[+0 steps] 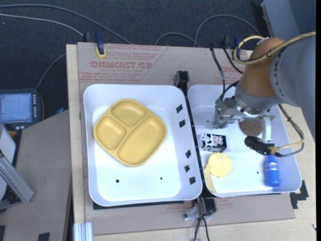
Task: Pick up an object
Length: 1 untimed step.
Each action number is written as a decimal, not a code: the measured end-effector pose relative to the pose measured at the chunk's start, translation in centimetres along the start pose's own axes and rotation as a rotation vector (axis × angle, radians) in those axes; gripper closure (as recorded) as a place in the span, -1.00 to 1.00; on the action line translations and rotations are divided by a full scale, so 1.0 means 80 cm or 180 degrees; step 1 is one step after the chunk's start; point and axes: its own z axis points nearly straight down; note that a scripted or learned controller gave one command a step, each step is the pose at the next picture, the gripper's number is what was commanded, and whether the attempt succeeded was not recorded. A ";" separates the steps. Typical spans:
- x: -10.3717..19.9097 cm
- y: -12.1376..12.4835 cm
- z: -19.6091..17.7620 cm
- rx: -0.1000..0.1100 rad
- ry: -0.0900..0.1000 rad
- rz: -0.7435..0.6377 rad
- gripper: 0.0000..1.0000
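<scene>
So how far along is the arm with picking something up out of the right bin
Done so far: the gripper has reached into the right bin. In hand: it hangs just above the black-and-white carton, with nothing visibly held. Left: the grasp and the lift. The carton, the yellow disc, the blue bottle and the brown round piece all lie on the bin floor.

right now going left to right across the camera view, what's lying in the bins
yellow divided plate in the left bin → black and white carton → yellow round piece → brown disc → blue bottle, all four in the right bin
</scene>
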 end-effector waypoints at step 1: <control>-0.010 -0.007 -0.068 -0.0020 -0.0010 0.0000 1.00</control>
